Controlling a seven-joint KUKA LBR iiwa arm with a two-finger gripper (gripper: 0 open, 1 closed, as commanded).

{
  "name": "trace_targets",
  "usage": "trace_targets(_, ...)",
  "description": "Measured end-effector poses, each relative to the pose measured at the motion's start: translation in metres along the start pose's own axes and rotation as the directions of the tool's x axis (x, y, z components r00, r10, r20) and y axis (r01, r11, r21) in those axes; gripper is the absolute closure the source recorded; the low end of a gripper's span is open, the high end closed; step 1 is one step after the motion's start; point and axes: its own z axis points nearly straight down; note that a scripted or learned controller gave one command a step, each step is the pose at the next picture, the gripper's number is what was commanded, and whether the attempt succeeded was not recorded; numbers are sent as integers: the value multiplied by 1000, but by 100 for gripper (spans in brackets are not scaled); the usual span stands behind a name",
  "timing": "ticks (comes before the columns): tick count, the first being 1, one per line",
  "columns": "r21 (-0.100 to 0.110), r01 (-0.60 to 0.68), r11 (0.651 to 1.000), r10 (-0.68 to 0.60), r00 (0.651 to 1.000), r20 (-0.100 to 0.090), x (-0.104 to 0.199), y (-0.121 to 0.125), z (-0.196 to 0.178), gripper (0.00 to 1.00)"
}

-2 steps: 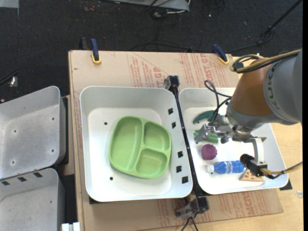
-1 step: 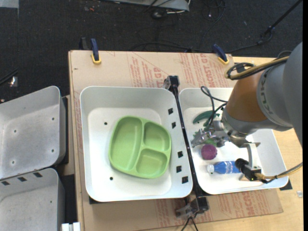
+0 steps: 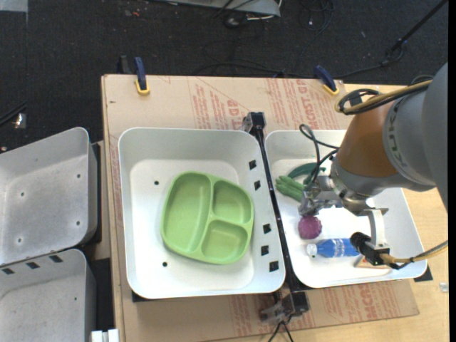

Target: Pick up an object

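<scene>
Objects for picking are all in the right bin [image 3: 413,212]: a small purple ball [image 3: 309,226] near the middle, a blue bottle [image 3: 335,248] lying on its side just below and to the right of it, and some green stuff [image 3: 291,186] up toward the bin's left wall that looks like a long green piece, hard to say what exactly. There's also something orange-ish [image 3: 372,263] at the lower right past the bottle, half hidden by black parts and cabling. The gripper [image 3: 312,204] sits low in that bin, right above the purple ball and just beside the green stuff, and honestly I cannot tell how its jaws stand because the wrist and the orange band of the arm [image 3: 370,148] cover most of it from this angle. The arm itself blocks the upper right part of that bin. Over in the left bin [image 3: 135,191] there's a green divided plate [image 3: 208,218], three compartments, sitting roughly centered, well apart from the gripper. A black divider [image 3: 271,198] runs between the two bins.
</scene>
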Motion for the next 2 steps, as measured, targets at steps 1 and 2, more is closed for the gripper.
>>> trace_targets(1,-5,4,1000,-4,1000,1,0,-1,-41,100)
trace_targets(2,-7,1,1000,-1,1000,2,-10,-3,-96,100)
